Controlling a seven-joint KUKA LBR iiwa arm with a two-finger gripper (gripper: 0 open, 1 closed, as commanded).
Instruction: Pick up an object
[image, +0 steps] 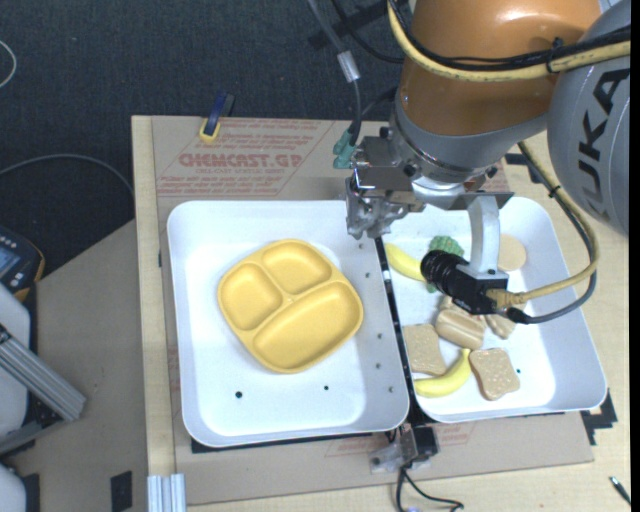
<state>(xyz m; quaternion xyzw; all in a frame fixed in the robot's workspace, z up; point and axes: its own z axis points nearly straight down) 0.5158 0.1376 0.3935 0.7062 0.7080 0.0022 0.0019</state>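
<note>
Camera view, landmark = the divider where the two white bins meet.

Left bin (195, 330): a yellow sectioned plate (290, 303) sits roughly mid-bin, just left of the divider, tilted diagonally, three compartments facing up. Nothing is on the plate.

Right bin (575, 350): food-shaped items are clustered right of the divider. One banana (403, 263) lies just beside the divider near its upper end. A green piece (447, 245) sits right of that banana, partly hidden by arm hardware. A tan bread slice (424, 349) lies close to the divider lower down, with a second banana (445, 379) curving under it. Another toast slice (495, 373) is further right of that banana. A tan roll-like piece (459, 327) sits above the second banana. A pale round piece (511, 252) is further right, half covered by the arm.

Gripper (366, 222): hangs right over the upper end of the divider, near the bins' back edge, just above-left of the first banana. I see nothing between the fingers. Open or closed: cannot tell, the wrist body blocks the tips.

Arm (480, 70) covers the top of the right bin; a black cylinder with a yellow cable (560, 290) hangs over the food pile.
</note>
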